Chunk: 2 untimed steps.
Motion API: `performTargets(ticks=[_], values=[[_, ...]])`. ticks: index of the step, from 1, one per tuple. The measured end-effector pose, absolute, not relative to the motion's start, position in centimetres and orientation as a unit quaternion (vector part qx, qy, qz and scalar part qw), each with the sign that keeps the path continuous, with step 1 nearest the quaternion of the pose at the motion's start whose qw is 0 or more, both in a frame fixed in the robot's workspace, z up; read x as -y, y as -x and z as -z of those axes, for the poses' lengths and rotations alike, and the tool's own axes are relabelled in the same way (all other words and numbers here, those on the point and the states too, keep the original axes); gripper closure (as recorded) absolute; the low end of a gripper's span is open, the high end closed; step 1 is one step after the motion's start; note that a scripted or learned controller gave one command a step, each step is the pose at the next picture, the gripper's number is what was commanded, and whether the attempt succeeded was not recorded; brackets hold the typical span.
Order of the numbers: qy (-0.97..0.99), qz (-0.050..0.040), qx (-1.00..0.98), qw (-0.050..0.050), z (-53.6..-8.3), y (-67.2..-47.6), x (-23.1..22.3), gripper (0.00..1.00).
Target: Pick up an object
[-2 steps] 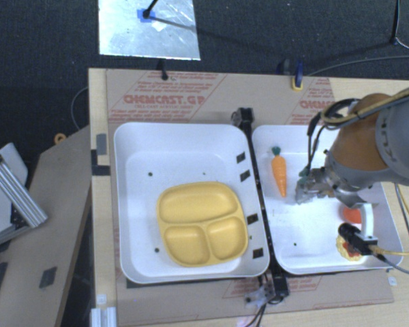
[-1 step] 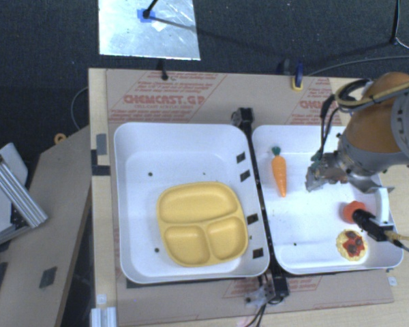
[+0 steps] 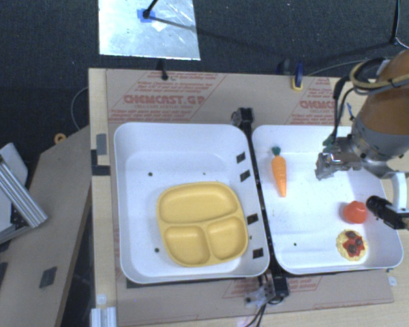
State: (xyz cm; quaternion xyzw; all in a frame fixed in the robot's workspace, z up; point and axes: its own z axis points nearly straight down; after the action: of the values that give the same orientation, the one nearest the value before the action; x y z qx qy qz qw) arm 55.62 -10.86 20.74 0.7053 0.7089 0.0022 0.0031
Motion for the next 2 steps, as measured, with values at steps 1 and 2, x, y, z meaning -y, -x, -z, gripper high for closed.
performTargets(ticks=[1,2], values=[[-0.705,-0.0012,-0.709,0.002,-23.0,-55.7,10.9,1.00],[-0.704,-0.0009,-0.710,0.000,-22.0,-55.8,6.0,1.00]])
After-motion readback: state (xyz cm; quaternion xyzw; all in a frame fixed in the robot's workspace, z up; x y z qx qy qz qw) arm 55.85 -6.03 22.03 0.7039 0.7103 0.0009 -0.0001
